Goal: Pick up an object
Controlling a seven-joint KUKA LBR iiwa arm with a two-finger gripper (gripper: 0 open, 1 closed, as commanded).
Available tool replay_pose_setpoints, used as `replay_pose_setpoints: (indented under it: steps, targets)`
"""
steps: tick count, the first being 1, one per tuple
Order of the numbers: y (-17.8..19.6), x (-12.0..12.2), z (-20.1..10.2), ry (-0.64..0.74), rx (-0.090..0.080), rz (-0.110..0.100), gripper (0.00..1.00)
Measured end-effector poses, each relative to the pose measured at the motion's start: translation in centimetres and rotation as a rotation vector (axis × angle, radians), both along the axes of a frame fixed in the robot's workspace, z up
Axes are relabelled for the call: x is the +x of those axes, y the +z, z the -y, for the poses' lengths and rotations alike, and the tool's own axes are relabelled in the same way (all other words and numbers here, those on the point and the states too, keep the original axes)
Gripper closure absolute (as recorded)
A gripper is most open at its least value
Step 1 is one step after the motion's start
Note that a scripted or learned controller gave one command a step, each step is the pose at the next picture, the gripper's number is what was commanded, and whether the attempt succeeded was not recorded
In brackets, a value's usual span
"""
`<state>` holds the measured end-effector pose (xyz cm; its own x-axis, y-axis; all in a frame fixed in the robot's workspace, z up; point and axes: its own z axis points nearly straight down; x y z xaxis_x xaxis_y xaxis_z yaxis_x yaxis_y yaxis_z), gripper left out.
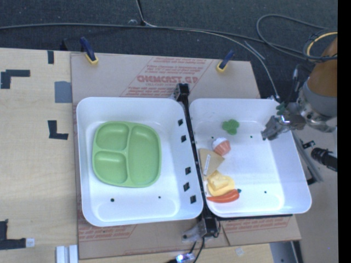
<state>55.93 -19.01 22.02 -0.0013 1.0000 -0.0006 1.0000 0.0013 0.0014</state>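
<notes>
My arm looks grey, with an orange band above the wrist and a dark metal gripper head.

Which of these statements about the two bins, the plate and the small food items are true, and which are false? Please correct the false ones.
1. The green divided plate lies in the left bin. True.
2. The plate has four compartments. False: it has three.
3. The small green item lies in the left bin. False: it lies in the right bin.
4. The gripper is at the right bin's upper right corner. True.
5. The red item lies beside the yellow item near the divider. True.
6. The gripper holds the yellow item. False: that item lies on the bin floor, apart from the gripper.
</notes>
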Motion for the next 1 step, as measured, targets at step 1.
replay_pose_setpoints:
  steps: [1]
  targets:
    - [0.43,-1.36,-5.94,0.005,0.002,-0.003,1.0]
